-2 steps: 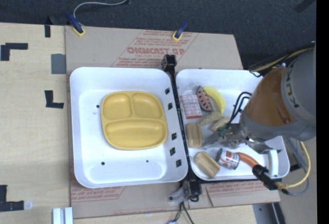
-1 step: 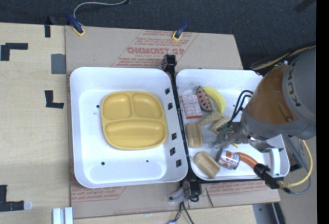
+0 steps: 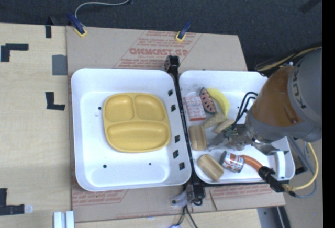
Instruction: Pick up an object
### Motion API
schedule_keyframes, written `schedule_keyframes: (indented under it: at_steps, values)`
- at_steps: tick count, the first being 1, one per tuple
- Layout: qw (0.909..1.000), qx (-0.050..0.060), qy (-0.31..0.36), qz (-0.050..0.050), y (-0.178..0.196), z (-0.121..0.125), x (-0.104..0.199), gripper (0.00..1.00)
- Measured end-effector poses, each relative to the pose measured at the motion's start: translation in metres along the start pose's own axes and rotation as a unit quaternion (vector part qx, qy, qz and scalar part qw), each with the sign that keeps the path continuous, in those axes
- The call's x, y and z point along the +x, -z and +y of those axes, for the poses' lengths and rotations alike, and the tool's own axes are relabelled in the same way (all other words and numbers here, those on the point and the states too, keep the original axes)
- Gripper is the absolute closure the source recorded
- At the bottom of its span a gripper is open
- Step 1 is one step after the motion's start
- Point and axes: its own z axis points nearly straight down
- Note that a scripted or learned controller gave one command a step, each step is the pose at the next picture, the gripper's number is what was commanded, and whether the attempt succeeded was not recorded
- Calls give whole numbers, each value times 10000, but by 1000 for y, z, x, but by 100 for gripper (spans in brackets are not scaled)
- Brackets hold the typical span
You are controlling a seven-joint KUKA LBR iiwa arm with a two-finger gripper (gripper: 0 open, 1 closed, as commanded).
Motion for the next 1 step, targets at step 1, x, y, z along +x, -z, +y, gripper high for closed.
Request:
schedule_keyframes:
  at_steps: [1]
  values:
    - [10000, 5, 4, 6, 9, 0, 1, 100]
